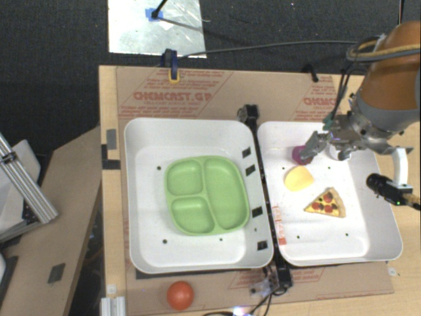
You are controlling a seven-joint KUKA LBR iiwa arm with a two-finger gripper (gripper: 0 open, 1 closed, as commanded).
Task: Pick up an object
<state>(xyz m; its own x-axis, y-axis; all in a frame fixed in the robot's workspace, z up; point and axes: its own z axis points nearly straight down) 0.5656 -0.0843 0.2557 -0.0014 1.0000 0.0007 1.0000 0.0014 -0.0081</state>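
Note:
Three small objects lie in the right white bin (381, 245): a purple piece (300, 155) near the back left, a yellow piece (298, 178) just in front of it, and a toy pizza slice (326, 203) toward the middle. My gripper (329, 149) hangs over the back of this bin, directly right of the purple piece. Its two fingers stand apart, with the left finger (316, 143) close beside the purple piece. I see nothing between them. The grey arm with its orange band (393, 58) comes in from the upper right.
The left white bin (135, 176) holds a green divided tray (206, 195). A red ball (180, 295) rests on the bench in front of the bins. A black wedge and clips (256, 176) sit along the seam between the bins. A clamp (171, 64) stands at the back edge.

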